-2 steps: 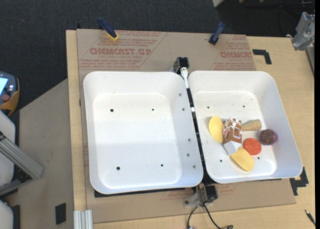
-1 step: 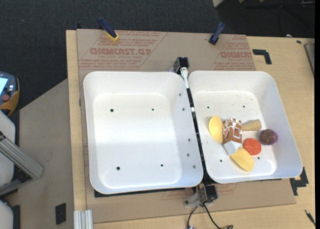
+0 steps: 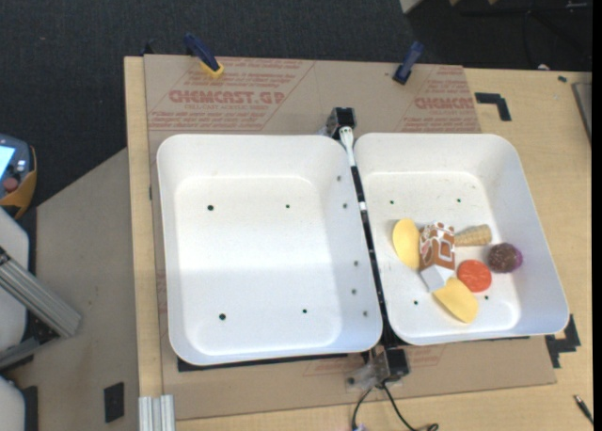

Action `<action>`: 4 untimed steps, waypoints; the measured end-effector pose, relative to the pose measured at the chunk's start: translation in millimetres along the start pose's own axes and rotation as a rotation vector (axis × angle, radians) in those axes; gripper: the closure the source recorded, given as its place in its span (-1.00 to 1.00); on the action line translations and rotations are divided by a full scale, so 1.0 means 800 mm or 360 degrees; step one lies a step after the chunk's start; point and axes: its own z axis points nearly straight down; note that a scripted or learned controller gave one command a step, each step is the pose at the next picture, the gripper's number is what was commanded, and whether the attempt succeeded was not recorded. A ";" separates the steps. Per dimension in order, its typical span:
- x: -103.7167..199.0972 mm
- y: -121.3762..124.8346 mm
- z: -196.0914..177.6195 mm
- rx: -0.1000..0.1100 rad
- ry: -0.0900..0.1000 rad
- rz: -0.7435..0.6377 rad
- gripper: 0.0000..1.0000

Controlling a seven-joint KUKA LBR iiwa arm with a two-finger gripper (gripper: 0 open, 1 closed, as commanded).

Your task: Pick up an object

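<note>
Two white bins sit side by side on a brown cardboard surface point(image 3: 310, 90). The left bin point(image 3: 179, 231) has just a few small dark dots on its floor. The right bin point(image 3: 508, 175) holds a little pile of toy food, near its front right part.

In that pile, a yellow oval piece point(image 3: 406, 243) lies on the left. Just beside it is a small brown and white block point(image 3: 437, 245), which may be a tiny box, but it is too small to be sure. A tan cone shape point(image 3: 473, 234) points to the right of the block. A dark purple ball point(image 3: 504, 257) sits near the right wall. A red round piece point(image 3: 475, 276) touches a second yellow piece point(image 3: 457, 301) at the front. A small grey bit point(image 3: 433, 279) lies under the block.

Two blue clamps point(image 3: 204, 54) grip the far edge of the cardboard.

I cannot tell how the claw is set, wide or narrow.
</note>
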 end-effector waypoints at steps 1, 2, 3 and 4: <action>0.008 0.001 0.000 0.0000 0.0000 -0.0002 1.00; 0.007 0.000 0.000 0.0000 0.0000 0.0000 1.00; 0.007 0.000 0.000 0.0000 0.0000 -0.0001 1.00; 0.006 0.000 0.000 0.0000 0.0000 0.0000 1.00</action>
